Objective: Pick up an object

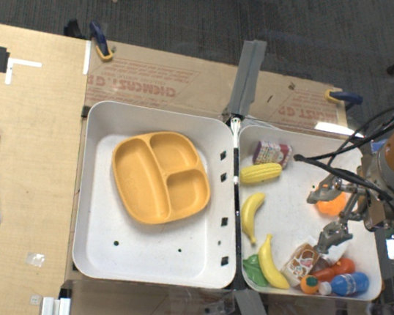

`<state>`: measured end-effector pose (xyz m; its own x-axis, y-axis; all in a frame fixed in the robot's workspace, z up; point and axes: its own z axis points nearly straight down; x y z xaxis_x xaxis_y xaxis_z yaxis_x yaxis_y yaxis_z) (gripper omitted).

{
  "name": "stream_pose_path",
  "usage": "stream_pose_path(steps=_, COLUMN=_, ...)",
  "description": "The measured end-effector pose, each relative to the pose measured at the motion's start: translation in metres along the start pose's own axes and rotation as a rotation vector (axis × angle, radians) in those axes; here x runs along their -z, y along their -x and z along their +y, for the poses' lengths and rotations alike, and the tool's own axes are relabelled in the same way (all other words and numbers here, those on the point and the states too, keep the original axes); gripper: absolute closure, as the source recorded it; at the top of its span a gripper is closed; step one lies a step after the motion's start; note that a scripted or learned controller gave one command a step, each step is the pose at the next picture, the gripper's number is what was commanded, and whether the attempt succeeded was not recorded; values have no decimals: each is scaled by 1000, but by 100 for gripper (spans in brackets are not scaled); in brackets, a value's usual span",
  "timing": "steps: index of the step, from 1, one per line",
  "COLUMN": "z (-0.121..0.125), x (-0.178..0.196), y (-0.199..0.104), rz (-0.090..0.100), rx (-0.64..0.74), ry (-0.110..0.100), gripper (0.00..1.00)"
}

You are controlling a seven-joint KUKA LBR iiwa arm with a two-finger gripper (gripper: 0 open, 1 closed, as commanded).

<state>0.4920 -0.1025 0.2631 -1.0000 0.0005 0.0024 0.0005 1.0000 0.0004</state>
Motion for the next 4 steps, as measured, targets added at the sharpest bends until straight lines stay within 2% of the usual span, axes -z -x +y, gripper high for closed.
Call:
stream_pose_path(steps=1, z=-18, x=-174, y=42, rz=0, rx=-303, ry=0, gripper=0)
stream_pose_path(steps=2, z=5, x=-173, y=112, rz=-2, rx=-128, ry=-1, gripper=0)
stream_pose_path(steps=3, z=-46, x=-172, y=127, rz=-2, rx=38, ry=-1, gripper=0)
stream_pose_path(steps=4, z=-119, x=-172, y=78, rz=-3, rx=-31, ry=0, gripper=0)
